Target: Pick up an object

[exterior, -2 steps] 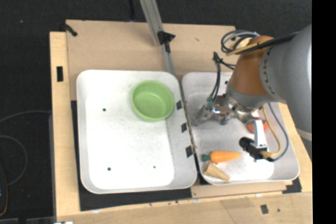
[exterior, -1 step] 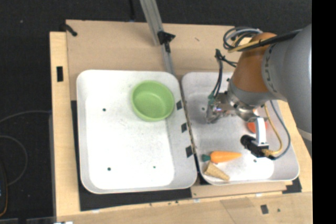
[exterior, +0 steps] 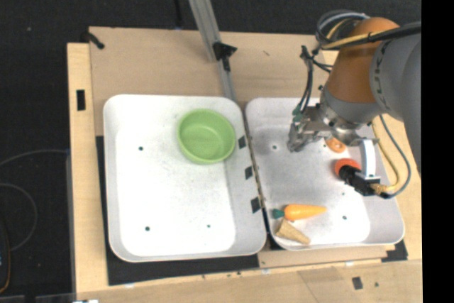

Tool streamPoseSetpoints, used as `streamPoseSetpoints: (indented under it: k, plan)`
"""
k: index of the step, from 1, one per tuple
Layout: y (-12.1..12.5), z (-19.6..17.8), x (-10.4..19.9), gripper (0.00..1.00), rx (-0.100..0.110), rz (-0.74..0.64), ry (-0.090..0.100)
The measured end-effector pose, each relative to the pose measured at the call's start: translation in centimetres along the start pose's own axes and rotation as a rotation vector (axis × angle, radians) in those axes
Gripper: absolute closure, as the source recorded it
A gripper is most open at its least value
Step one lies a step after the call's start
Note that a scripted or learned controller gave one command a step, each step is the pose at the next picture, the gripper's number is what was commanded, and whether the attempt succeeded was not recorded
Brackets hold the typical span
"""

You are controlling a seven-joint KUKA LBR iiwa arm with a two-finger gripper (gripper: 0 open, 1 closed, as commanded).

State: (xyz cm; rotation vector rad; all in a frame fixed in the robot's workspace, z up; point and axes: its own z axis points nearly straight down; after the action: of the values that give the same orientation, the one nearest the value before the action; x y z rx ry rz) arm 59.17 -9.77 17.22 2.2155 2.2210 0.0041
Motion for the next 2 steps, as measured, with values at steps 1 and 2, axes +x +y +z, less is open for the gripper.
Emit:
streamPoseSetpoints:
  k: [1, 2]
  plan:
    - [0.5, -5.4, -0.1, 1.00, -0.002, -0.001, 0.000]
    - [0.7, -8.9, -0.2, 1.00, 0.000, -0.002, 0.000]
